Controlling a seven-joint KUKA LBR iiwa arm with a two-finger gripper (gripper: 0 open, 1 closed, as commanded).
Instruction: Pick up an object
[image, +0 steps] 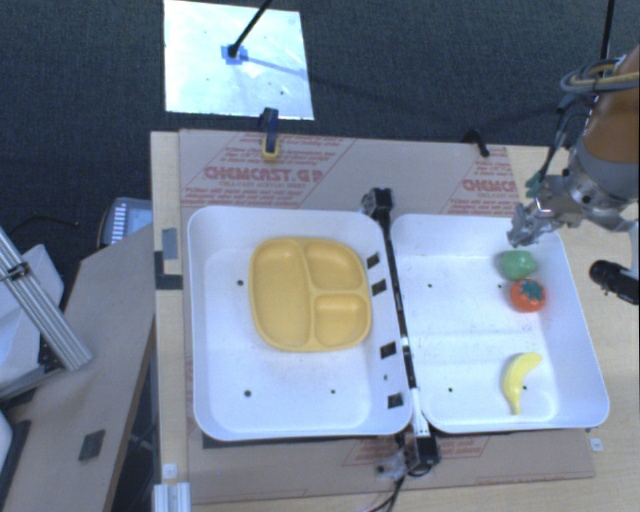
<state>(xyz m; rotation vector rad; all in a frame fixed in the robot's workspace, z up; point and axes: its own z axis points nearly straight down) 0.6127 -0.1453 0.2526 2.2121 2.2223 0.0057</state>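
You see two white bins: the left bin (215, 400) holds one yellow divided plate (308, 293); the right bin (470, 400) holds three items, one green round object (517, 264), one orange-red tomato-like object (527, 294), one yellow banana (519, 378). The gripper (526, 226) sits just above the green object; whether it is clenched or released you cannot tell.

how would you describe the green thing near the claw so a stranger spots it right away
Look in the right-hand white bin, toward its far right corner, just below the claw. The green object is small and rounded, the farthest back of three things along that side. It touches the orange-red tomato-like toy in front of it; the yellow banana lies well apart, nearer the camera.
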